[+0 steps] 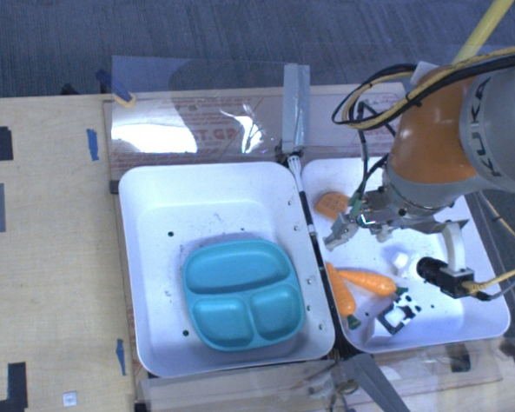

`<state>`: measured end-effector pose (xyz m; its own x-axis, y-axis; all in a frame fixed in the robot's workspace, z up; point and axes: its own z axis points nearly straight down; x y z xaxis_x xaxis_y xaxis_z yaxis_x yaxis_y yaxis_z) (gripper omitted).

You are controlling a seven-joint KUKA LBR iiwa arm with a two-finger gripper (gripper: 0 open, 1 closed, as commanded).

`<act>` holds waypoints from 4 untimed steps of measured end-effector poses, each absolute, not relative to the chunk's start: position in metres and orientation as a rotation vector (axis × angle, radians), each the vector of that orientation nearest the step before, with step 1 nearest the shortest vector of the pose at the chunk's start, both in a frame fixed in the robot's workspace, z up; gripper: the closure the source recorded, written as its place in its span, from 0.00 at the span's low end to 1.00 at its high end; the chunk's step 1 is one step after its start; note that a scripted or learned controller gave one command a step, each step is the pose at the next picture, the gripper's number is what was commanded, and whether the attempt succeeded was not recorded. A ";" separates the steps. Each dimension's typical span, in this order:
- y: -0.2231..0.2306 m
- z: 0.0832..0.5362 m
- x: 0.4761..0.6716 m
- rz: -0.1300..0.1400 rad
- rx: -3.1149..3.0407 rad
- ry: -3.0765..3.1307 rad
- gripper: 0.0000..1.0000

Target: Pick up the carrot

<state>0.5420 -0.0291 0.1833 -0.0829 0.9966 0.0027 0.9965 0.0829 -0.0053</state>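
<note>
A carrot [367, 280] lies flat in the right bin [482, 318], pointing left, its green end toward the bin's middle. A second orange carrot-like piece [342, 297] lies along the bin's left wall, just in front of it. My gripper [344, 230] hangs over the left part of the right bin, a little behind the carrot and apart from it. Nothing orange shows at its tip. The arm's orange band [432, 142] and grey wrist hide the bin's back right part.
A rounded orange item [330, 204] sits at the back left of the right bin, close to the gripper. A black-and-white object [401, 312] and a small white piece [400, 257] lie near the carrot. The left bin [144, 208] bears a teal divided plate [243, 292].
</note>
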 end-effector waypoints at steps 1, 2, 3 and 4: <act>-0.047 0.183 0.479 0.005 -2.044 -2.379 0.00; -0.103 0.121 0.476 0.010 -2.057 -2.364 0.00; -0.072 0.184 0.479 0.000 -2.226 -2.217 0.00; -0.096 0.088 0.481 -0.005 -2.411 -2.026 0.00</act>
